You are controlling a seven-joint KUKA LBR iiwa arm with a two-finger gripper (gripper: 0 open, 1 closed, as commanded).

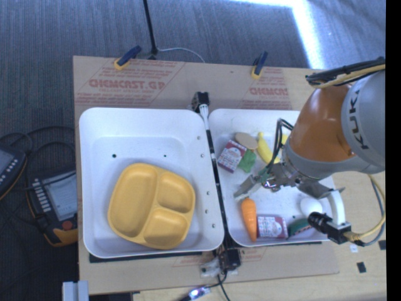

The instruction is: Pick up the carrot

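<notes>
Two white bins sit side by side on the bench. Left bin (94, 168) holds a yellow tray (152, 204) with three compartments. Right bin (233, 234) holds the clutter.

The carrot (250, 218) lies in the right bin, near edge, left of centre, roughly lengthwise near-to-far with its orange body toward the far end. A red carton (272, 226) lies just beside it on the right, seemingly touching. A second red carton (230, 156) and a green piece (248, 160) sit farther in, with a banana (264, 148) to their right. A white egg-like object (310, 205) lies at the bin's right.

The arm reaches in from the right. The gripper (249, 187) hangs just beyond the carrot's far end, fingers spread, nothing between them. It points left and slightly near, slanted low over the bin floor.

Judgement: the step in hand is the approach. To do it well, the gripper should shift nearer so it centres over the carrot's thick part, and turn so the fingers straddle the body across its width. The right finger needs room between carrot and carton; a descent too far right risks landing on the carton or pinching both. The left wall is close but apart. The rounded body may roll, so close squarely.
</notes>
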